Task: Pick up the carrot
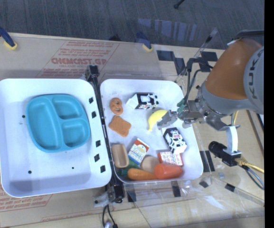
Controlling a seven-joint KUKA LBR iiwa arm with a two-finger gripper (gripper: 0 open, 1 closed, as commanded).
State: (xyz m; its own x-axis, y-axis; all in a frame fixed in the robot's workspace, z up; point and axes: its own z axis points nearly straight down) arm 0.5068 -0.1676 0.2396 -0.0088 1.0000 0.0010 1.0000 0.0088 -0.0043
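The carrot [140,175], orange with a green stub at its left end, lies along the front wall of the right bin [192,148]. It rests between a hot-dog bun [119,155] and a red vegetable [168,171]. My gripper [173,112] hangs over the right-middle part of that bin, just right of a yellow banana [155,118] and well behind the carrot. It stands open with nothing between its fingers.
The right bin also holds a small orange pastry [116,105], a toast slice [119,126], two cow-print cartons [146,100] [175,140], a juice box [138,152] and a red box [170,158]. A blue divided plate [58,121] lies in the left bin [13,175].
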